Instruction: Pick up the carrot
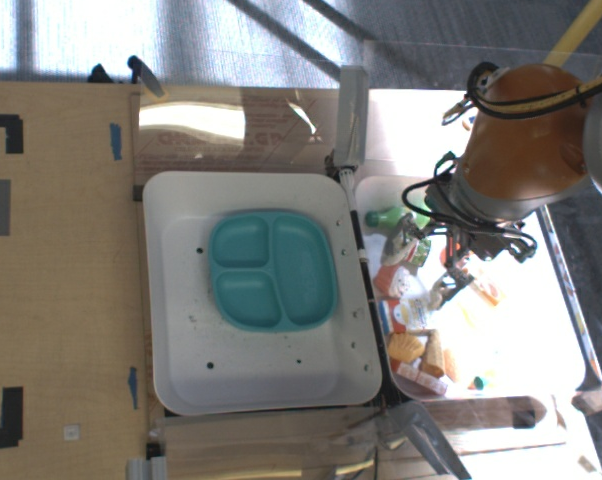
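The gripper [453, 273] hangs below the orange-banded wrist [521, 138], low over the left half of the right bin [541, 368]. It sits among a pile of toy food. A small orange piece [486, 291], which may be the carrot, lies just right of the gripper on the bin floor. Sun glare washes out that part of the bin, so I cannot tell whether the gripper touches the piece. Another orange bit [450, 362] lies nearer the front.
The left bin [171, 298] holds a teal divided plate [274, 270]. In the right bin, a green item [386, 217], red and white packets [399, 286] and yellowish pieces [406, 348] crowd the left wall. Cardboard [56, 268] covers the bench on the left.
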